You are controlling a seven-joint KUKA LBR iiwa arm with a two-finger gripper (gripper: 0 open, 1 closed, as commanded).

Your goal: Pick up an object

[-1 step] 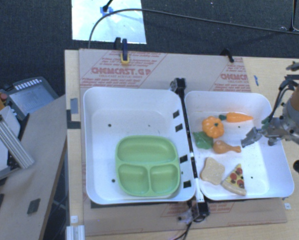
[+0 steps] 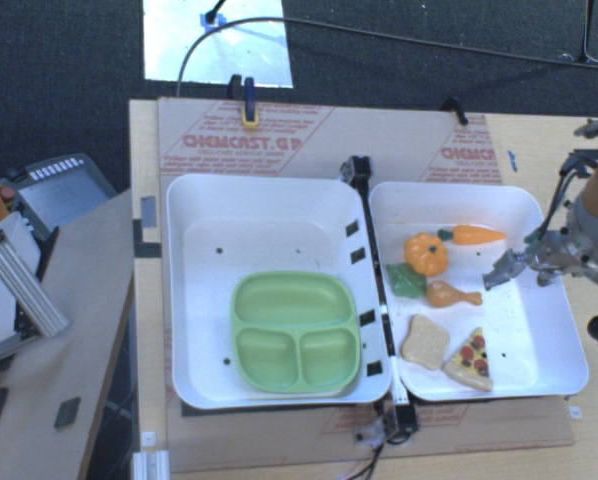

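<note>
My arm reaches in from the right, low over the right bin [image 2: 554, 368]; my end effector [image 2: 501, 270] points left, and I cannot tell its state. It holds nothing visible. The right bin contains a carrot [image 2: 476, 235], a small pumpkin [image 2: 426, 253], a green leafy piece [image 2: 405, 281], a chicken drumstick [image 2: 451, 294] nearest my tip, a bread slice [image 2: 425, 342] and a pizza slice [image 2: 469, 359]. The left bin [image 2: 194, 238] contains a green three-compartment tray [image 2: 295, 330]. Both bins rest on the table [image 2: 149, 268].

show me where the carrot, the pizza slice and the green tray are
carrot [image 2: 476, 235], camera view, middle of its orange body
pizza slice [image 2: 469, 355], camera view, centre of the topping
green tray [image 2: 294, 298], camera view, floor of its large upper compartment
</note>
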